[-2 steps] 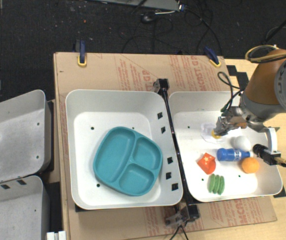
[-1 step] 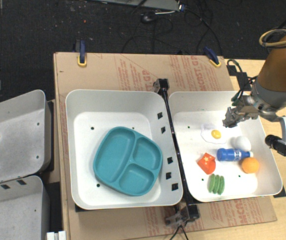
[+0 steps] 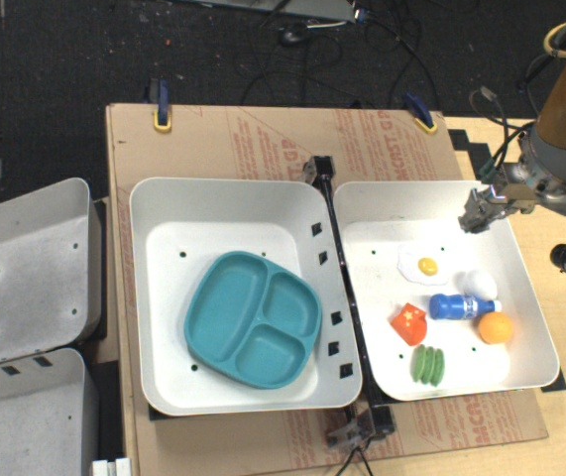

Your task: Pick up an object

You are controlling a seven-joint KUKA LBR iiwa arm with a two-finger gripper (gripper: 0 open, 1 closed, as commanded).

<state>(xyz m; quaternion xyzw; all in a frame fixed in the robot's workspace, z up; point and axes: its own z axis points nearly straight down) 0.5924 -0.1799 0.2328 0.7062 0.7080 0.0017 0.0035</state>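
The gripper (image 3: pixel 478 212) is seen at the far right corner of the right bin (image 3: pixel 382 201), above its rim, on the grey arm (image 3: pixel 560 157) with the orange band. Nothing is seen between or beneath its tips; how far it stands open cannot be told, as it is small and dark against the bin wall.

Positions are noted relative to the fried egg toy (image 3: pixel 423 266), which lies on the floor of the right bin, toward its far half. The gripper is up and to the right of the egg, well apart from it. A blue bottle (image 3: pixel 458 306) lies on its side just nearer than the egg, with its white cap pointing right. A white rounded object (image 3: pixel 479 284) sits just right of the egg, touching or nearly touching the bottle. An orange ball (image 3: pixel 496 328) is nearer and right of the egg, just beside the bottle cap. A red-orange block (image 3: pixel 410 323) is directly nearer than the egg. A green pod piece (image 3: pixel 427 365) is nearest the front wall.

A teal divided plate (image 3: pixel 253 319) is recorded in the left bin (image 3: pixel 164 216), well left of the egg.
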